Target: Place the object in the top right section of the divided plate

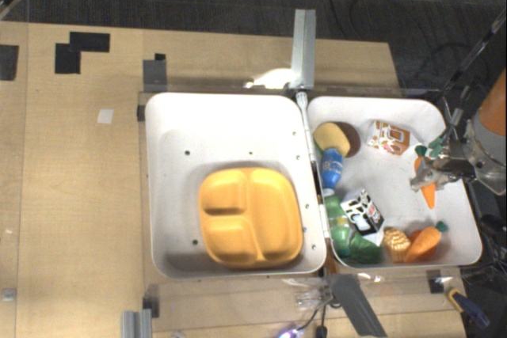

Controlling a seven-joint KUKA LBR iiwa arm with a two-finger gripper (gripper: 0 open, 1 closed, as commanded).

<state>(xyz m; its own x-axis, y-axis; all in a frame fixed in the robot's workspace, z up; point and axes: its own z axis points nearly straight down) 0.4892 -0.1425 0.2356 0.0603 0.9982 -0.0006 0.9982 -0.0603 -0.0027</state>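
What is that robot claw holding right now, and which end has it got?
The gripper appears to be holding a small orange carrot by its upper end, over the right bin; the tip hangs below. The view is too small to be sure.

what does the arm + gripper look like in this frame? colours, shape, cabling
The arm enters at the right edge, cropped: a rounded grey body with an orange patch above it. The gripper is a small, dark grey metal assembly with thin parts, too blurred to make out markings. Thin dark cables or rods run diagonally up to the right behind it. It sits over the right bin.
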